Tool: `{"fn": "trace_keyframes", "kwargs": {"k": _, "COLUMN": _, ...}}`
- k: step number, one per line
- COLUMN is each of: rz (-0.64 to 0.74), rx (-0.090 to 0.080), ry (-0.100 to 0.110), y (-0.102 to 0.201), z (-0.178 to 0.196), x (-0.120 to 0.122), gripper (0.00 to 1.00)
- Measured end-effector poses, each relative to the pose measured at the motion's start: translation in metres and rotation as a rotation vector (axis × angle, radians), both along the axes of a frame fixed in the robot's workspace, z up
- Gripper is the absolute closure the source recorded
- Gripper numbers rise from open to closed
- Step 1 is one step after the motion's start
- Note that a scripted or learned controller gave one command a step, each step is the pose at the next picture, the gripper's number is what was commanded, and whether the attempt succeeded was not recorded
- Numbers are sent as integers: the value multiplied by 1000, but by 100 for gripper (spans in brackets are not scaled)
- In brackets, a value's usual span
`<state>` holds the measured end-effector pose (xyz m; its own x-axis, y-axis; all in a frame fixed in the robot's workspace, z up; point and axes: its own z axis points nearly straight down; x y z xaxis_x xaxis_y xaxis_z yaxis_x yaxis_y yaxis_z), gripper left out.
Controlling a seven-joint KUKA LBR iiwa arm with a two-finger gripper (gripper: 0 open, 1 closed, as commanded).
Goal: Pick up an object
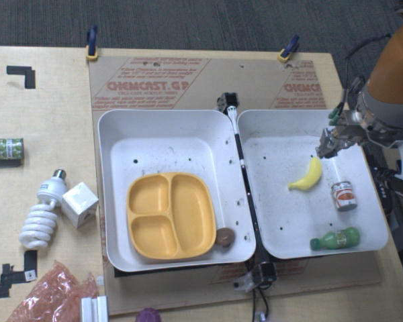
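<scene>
I log the bench left to right. Outside the bins at 9 o'clock lie a spiral bulb (40,215) and a small white cube (80,204), touching. Left bin (114,139): a yellow divided plate (171,215) sits low, with a small brown lump (224,237) against its 4 o'clock edge. Right bin (275,129): a banana (307,176) lies near centre, a small can (344,196) at its 4 o'clock, a green bottle (335,239) on its side at the bin's 5 o'clock. The gripper (327,147) hovers just at the banana's 1 o'clock tip; I cannot tell how wide it stands, and I see nothing held in it.
</scene>
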<state>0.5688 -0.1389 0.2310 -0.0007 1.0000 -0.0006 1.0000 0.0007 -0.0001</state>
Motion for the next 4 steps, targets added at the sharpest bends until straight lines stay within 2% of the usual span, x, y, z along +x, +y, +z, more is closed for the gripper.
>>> {"fn": "trace_keyframes", "kwargs": {"k": 1, "rz": -2, "rx": 0, "ry": 0, "y": -58, "z": -108, "x": -31, "gripper": 0}}
{"fn": "trace_keyframes", "kwargs": {"k": 2, "rz": -1, "rx": 0, "ry": -1, "y": -83, "z": -138, "x": -1, "gripper": 0}}
{"fn": "trace_keyframes", "kwargs": {"k": 3, "rz": 1, "rx": -1, "ry": -2, "y": -58, "z": -138, "x": 58, "gripper": 0}}
{"fn": "trace_keyframes", "kwargs": {"k": 4, "rz": -1, "rx": 0, "ry": -1, "y": -1, "z": -139, "x": -2, "gripper": 0}}
